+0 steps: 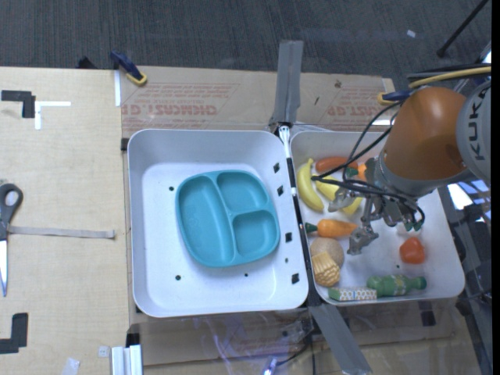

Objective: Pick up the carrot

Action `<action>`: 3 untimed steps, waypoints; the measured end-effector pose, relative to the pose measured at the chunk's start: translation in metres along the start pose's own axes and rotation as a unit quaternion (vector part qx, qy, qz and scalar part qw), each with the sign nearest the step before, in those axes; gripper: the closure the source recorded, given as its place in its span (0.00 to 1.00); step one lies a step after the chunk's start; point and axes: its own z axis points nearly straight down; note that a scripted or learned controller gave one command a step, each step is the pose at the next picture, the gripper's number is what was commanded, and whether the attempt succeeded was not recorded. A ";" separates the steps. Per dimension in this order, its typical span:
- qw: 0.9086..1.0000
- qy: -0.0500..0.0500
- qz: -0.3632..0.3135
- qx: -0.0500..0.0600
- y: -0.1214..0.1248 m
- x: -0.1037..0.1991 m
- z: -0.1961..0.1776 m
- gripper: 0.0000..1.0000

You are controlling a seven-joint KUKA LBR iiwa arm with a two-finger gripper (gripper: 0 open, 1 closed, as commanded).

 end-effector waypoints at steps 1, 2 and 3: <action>0.978 0.005 0.208 0.000 -0.047 -0.039 0.018 0.00; 0.936 0.000 0.352 0.000 -0.012 0.003 0.015 0.00; 0.913 0.000 0.408 0.000 -0.005 -0.057 0.015 0.00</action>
